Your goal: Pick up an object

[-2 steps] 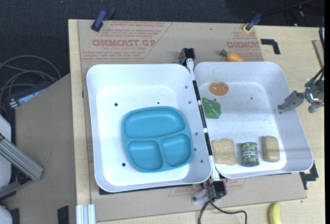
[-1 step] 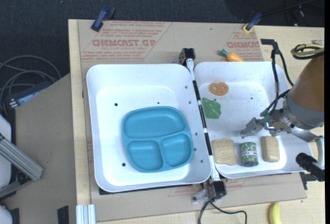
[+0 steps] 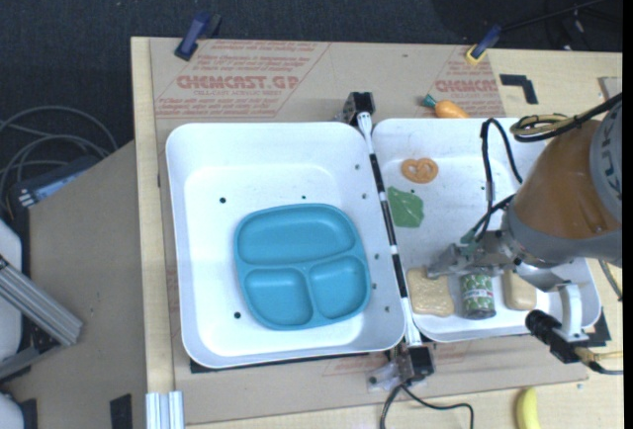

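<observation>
Hovering low in the right bin (image 3: 554, 323) with the end effector (image 3: 477, 264), opening impossible to tell, directly over the small jar (image 3: 479, 296) wedged between two crackers (image 3: 431, 295), risking a neighbour getting pinched or the jar tipping.

You have a blue three-compartment plastic tray (image 3: 301, 264) lying flat in the left shallow white bin (image 3: 198, 160).

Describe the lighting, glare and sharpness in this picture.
Camera view: even overhead light, soft shadows; the white bins are bright but not blown out; the blue tray shows a mild sheen; the arm at the right looks soft, the small items under it hard to make out.
</observation>
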Controlling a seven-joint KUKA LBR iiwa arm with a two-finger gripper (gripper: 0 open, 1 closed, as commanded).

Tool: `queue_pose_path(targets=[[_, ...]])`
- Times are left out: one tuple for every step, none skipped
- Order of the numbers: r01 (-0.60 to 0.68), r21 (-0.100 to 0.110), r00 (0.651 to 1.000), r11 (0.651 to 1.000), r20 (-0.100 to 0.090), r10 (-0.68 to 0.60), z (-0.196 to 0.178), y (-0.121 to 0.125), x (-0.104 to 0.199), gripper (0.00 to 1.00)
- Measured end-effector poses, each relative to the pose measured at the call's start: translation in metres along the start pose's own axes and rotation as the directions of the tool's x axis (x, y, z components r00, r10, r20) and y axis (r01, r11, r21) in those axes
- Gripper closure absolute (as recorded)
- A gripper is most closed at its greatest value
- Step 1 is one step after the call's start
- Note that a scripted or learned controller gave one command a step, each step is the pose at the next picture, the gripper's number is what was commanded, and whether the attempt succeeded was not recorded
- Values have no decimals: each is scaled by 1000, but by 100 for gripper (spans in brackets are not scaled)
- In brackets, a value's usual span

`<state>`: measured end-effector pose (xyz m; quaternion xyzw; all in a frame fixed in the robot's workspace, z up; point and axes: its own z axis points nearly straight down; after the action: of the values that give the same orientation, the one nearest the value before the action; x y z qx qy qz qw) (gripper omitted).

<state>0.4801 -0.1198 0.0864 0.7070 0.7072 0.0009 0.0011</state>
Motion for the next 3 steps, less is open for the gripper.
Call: queue_pose_path(targets=[[-2,-4,1000,1000,3,2,-1,38,-55,0],[1,0,1000,1000,-1,-1,-144,19,21,0],[0,5,1000,1000,-1,0,-51,21,8,0]])
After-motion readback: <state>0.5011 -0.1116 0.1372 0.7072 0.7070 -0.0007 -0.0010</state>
